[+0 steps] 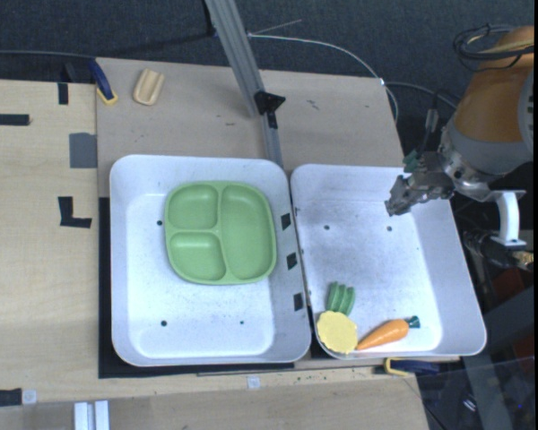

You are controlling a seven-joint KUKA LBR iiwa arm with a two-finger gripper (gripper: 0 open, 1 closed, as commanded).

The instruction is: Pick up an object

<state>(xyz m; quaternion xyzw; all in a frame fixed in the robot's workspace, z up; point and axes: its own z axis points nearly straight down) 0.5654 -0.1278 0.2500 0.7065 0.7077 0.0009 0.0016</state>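
**Gripper over the right bin, toys at the near edge**

From the overhead camera, a pale wooden counter (188, 124) carries two shallow white bins side by side, with dark floor behind it. The left bin (134, 330) holds a green divided plate (221, 232). The right bin (448, 267) holds a toy carrot (383, 333), a yellow round piece (337, 331) and a small green piece (340, 297), clustered at its near edge. The gripper (402, 197) hangs above that bin's far right part, well apart from the carrot. Whether it is open or closed I cannot tell; nothing is seen held.
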